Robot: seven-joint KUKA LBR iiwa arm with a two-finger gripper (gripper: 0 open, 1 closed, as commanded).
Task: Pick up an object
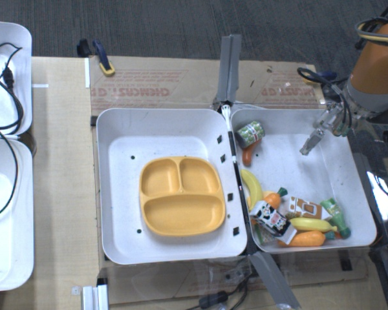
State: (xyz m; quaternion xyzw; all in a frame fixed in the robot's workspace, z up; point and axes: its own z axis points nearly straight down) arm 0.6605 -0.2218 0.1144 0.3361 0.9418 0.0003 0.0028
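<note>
Above the right bin (349, 173), gripper (310, 143) hanging, grip state unclear.
On cardboard (181, 82) behind, mirrored red print, roughly "CHEMCO"; cow-patterned carton (269, 217) lettering unreadable.

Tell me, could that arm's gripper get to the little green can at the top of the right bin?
Probably yes. The green can lies apart from the other toys, with bare bin floor between it and the gripper, which hangs over the same bin.

Yellow-orange divided plate (181, 196), white bins (110, 173), yellow bananas (251, 186), black-and-white cow-patterned carton (269, 217)
</note>
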